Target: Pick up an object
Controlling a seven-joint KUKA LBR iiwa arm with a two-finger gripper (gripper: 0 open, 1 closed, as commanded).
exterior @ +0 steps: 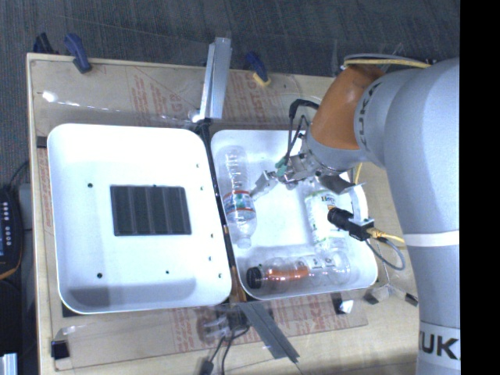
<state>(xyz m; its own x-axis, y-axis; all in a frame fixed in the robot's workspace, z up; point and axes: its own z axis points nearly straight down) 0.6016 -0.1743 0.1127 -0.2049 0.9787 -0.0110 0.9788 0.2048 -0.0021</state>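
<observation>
Three clear plastic bottles lie in the right-hand bin, in the middle right of the frame. One bottle lies along the bin's left wall, running top to bottom, with a blue and red label around its lower half. A second bottle lies on its side along the bin's lower wall, its dark cap pointing left and an orange-brown label near that end. A third bottle with a pale label lies near the bin's right side, running top to bottom, partly hidden under the arm.
</observation>
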